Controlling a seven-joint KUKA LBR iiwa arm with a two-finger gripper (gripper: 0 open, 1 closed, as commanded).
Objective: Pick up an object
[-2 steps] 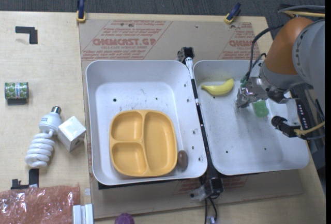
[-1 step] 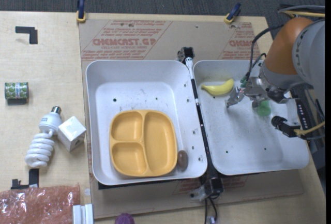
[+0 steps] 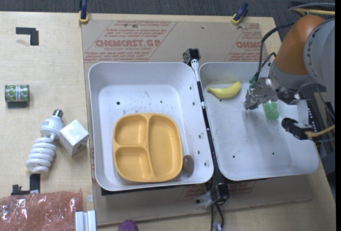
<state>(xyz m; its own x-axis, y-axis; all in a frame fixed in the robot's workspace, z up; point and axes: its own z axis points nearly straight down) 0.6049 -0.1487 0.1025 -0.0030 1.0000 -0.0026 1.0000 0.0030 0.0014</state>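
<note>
A yellow banana lies at the back left of the right bin. A small translucent green object rests farther right in the same bin, partly under the arm. My gripper reaches in from the right and hangs low over the bin floor between the two, just right of the banana's tip and beside the green object. Nothing shows in its grip. In the left bin, a yellow divided plate lies with a small brown object at its right edge.
Outside the bins on the left of the bench lie a green can, a white spiral bulb, a white cube and a pink mesh bag. A black rod runs between the bins.
</note>
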